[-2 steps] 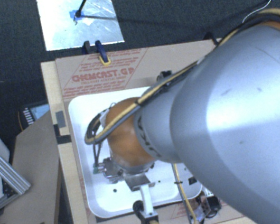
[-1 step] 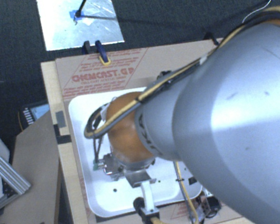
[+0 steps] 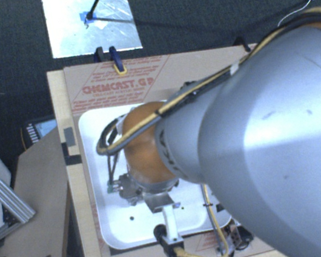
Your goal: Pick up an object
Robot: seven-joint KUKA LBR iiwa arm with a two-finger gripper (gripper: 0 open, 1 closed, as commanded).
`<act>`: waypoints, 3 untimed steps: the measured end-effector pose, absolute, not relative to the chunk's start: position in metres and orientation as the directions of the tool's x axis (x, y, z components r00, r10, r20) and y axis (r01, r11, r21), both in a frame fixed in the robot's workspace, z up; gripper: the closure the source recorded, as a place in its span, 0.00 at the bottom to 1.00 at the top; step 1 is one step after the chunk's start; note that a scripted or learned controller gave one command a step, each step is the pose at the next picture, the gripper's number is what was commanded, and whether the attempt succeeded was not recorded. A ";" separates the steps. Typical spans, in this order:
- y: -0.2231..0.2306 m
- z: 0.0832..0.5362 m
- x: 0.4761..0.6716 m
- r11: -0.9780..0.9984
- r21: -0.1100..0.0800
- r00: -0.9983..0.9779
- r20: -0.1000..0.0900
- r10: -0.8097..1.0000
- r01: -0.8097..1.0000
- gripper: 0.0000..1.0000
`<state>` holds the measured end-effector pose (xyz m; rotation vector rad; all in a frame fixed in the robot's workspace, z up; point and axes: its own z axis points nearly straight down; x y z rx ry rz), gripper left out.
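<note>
Camera view: grey arm (image 3: 260, 138) reaches across white bin (image 3: 96, 167) from its right side, wrist w/ orange band (image 3: 142, 146) pointing down over bin centre. Gripper (image 3: 128, 189) low over bin floor; open/closed state can't tell. Object's place and long axis: can't tell, arm covers bin.

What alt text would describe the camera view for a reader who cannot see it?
A large grey robot arm with an orange band reaches from the right over a shallow white bin, hiding most of it. The bin sits on a brown board printed with red lettering.
</note>
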<state>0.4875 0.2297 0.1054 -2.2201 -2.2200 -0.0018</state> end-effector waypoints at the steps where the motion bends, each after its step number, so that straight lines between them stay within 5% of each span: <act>1: 0.230 0.116 0.488 0.000 -0.001 0.000 0.003 1.000 1.000 1.00; 2: 0.180 0.083 0.504 -0.004 -0.001 0.004 -0.001 1.000 1.000 1.00; 3: 0.183 0.095 0.504 0.000 0.000 0.000 0.000 1.000 1.000 1.00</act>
